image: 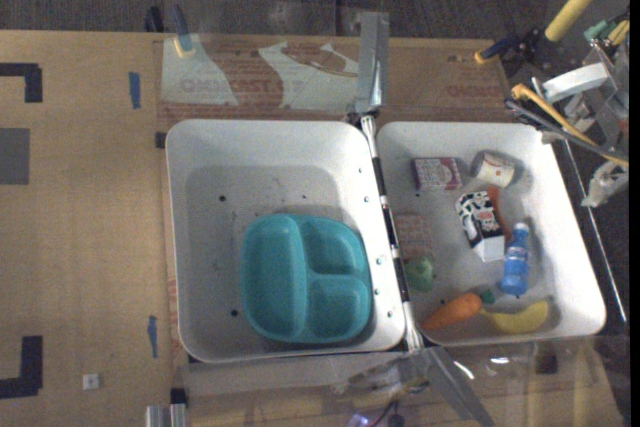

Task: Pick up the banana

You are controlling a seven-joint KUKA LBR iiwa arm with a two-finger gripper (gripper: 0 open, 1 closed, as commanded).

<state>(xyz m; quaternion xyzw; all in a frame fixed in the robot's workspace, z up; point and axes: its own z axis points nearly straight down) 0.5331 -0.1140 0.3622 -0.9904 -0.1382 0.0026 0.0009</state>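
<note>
White plastic formed both shallow bins, which sat side by side on the tan bench (pixel 80 245). The banana (pixel 522 317) lay flat in the right bin (pixel 588 267), in the near corner farthest from the left bin, close to the near wall. An orange carrot (pixel 452 309) lay just beside it towards the dividing wall, its green end pointing at the banana. A small blue bottle (pixel 515 261) lay just beyond the banana, and a black-and-white carton (pixel 480 221) rested next to the bottle. A pink-and-white box (pixel 437 174) and a pale tipped-over cup (pixel 495 169) sat nearer the far wall. A small green object (pixel 420 272) lay by the dividing wall. A teal divided plate (pixel 305 277) rested in the left bin (pixel 182 205). How the gripper's jaws stood could not be told.
</note>
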